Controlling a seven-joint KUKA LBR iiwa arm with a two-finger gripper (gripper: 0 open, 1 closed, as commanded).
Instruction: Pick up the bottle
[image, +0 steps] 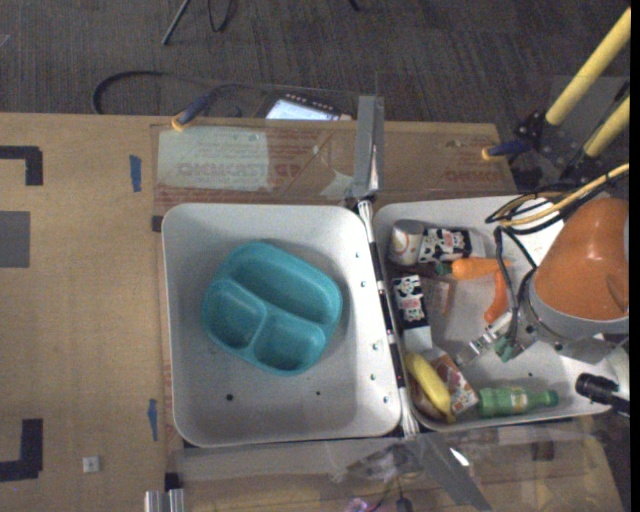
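Note:
A green bottle (513, 401) with a dark cap lies on its side along the front wall of the right bin (455, 212), cap pointing right. The arm comes in from the right, its orange band (585, 265) over the bin's right side. My gripper (492, 346) hangs low in the middle of the right bin, a short way behind the bottle and apart from it. Nothing can be made out in its grasp.
Around the gripper lie a banana (427, 381), a red snack packet (458, 388), an orange carrot-like piece (476, 268), cow-patterned cartons (444, 243) and a white cup (404, 242). A teal divided plate (272, 306) sits in the left bin (190, 240). Cables (530, 215) trail at the arm.

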